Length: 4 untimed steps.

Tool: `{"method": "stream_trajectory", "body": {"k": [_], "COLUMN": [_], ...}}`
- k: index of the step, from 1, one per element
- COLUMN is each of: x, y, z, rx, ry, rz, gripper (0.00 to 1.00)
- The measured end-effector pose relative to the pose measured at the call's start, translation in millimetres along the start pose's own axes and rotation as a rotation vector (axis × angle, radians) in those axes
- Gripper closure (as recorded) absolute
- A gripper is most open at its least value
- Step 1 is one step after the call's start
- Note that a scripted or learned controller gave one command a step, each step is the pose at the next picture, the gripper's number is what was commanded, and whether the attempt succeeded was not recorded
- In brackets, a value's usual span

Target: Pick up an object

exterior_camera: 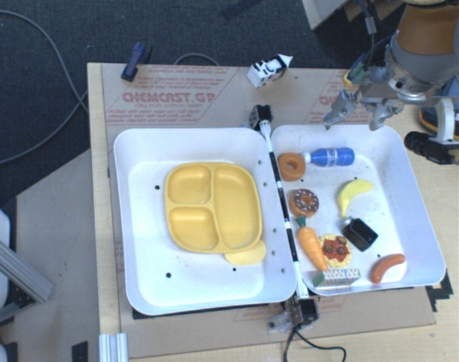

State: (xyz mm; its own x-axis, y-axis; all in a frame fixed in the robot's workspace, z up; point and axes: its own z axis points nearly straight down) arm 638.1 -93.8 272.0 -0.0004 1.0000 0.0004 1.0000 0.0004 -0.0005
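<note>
**Ana:** Camera view puts the gripper [362,111] high at about one o'clock, above the far rim of the right bin [421,194]. Its two fingers are spread well apart and point down, with nothing between them.

**Ben:** So nothing is picked yet. Where are the candidates?

**Ana:** All in the right bin. The blue bottle [331,157] lies on its side nearest the gripper, toward the bin's twelve o'clock, with a brown donut [292,166] just beside its cap end. A chocolate donut [304,202] sits below that, a banana [353,194] toward the middle, a black block [360,234] near it at five o'clock. The carrot [313,248], pizza slice [335,249] and sausage [387,268] crowd the near edge.

**Ben:** And the left bin [131,202]?

**Ana:** It holds a yellow divided plate [212,206], too wide for those fingers, probably.

**Ben:** Why hover up there, open?

**Ana:** Likely so it can descend straight onto something; the bottle looks the shortest reach and has clear space around it.
</note>
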Motion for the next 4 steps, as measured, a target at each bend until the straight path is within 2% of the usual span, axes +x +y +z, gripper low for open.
{"method": "stream_trajectory", "body": {"k": [1, 2, 3, 4], "x": [-10.5, -49.9, -53.7, -53.8], "y": [-64.8, -74.7, -19.8, -19.5], "z": [118.5, 187.8, 187.0, 177.1], "rx": [0.003, 0.001, -0.002, -0.004], "ry": [0.0, 0.0, -0.001, -0.001], "rz": [0.002, 0.002, 0.0, 0.001], "gripper": [0.0, 0.0, 0.0, 1.0]}}
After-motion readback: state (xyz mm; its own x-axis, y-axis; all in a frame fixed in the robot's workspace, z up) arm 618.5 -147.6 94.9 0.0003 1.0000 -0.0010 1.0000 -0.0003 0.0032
